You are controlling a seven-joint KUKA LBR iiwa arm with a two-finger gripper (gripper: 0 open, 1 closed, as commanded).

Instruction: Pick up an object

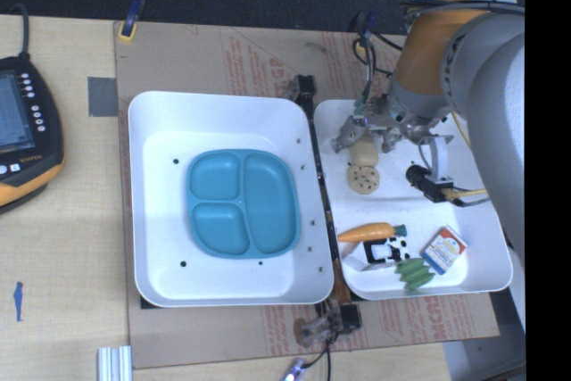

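The arm comes in from the right and bends down over the far part of the right bin (500, 281), so the gripper (367, 144) hangs just above the tan cookie (362, 177). This position makes sense for the task, I think: the cookie lies alone near the far left side of that bin, with free floor around it, so it is the easiest thing to approach from above. The other things are together at the near side of the same bin: an orange carrot (364, 233), a small black and white piece (384, 252), something green (414, 274) and a little red, white and blue carton (443, 249). They lie close to each other, some touching, and a grasp there is more risky.

About the jaws, two metal parts spread out to the left and right above the cookie, but I cannot tell how far they are open, and nothing is visibly held between them.

The cookie looks round and flat, light brown, with small dark dots on its face. A second pale round shape sits just behind it, under the gripper; it may be another piece or a part of the same thing.

The left bin (152, 116) holds only a blue divided plate (243, 202), and both bins rest on brown cardboard on the worktop (62, 263).
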